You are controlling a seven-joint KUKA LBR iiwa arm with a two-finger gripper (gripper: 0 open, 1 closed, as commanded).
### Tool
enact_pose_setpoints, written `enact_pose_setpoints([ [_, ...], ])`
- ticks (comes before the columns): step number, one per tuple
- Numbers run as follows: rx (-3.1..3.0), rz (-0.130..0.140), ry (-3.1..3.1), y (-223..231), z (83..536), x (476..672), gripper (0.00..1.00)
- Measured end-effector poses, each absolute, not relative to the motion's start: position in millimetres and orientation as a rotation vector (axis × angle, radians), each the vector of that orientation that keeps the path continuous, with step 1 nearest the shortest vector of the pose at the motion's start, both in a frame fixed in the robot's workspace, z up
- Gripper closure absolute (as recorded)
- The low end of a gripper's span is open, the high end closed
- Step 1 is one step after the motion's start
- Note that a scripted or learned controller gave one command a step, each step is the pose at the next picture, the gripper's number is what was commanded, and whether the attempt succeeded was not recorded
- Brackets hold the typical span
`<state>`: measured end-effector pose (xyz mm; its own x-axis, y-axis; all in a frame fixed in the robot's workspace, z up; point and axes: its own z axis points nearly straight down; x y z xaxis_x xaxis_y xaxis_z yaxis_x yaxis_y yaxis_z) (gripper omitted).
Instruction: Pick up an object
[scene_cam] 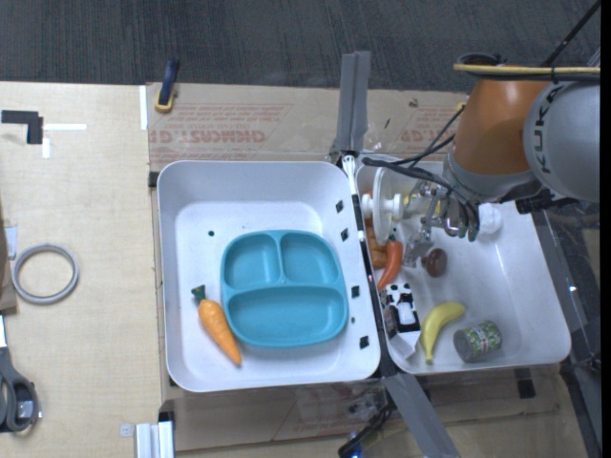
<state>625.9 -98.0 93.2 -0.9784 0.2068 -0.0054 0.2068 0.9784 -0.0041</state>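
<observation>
My gripper (417,229) hangs low over the left part of the right bin (535,284), at the end of the grey arm with the orange band (496,113). Just below it lie an orange carrot-like piece (388,260) against the bin's left wall and a small dark brown round thing (435,260). Nearer the front of that bin are a yellow banana (437,324), a green can (477,341) on its side and a black-and-white item (403,309). I see nothing held by the gripper.
The left bin (181,256) holds a blue divided plate (284,287) and an orange carrot (218,327) beside it. A grey bar (353,103) rises between the bins. A tape ring (40,273) and scissors (17,399) lie on the bench at left.
</observation>
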Motion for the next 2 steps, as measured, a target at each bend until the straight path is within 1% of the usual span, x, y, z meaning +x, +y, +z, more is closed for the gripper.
enact_pose_setpoints([
  [1, 0.096, -0.001, 3.137, -106.3, 92.6, 571.1, 0.0],
  [2, 0.084, -0.001, 3.138, -101.9, 92.3, 567.2, 0.0],
])
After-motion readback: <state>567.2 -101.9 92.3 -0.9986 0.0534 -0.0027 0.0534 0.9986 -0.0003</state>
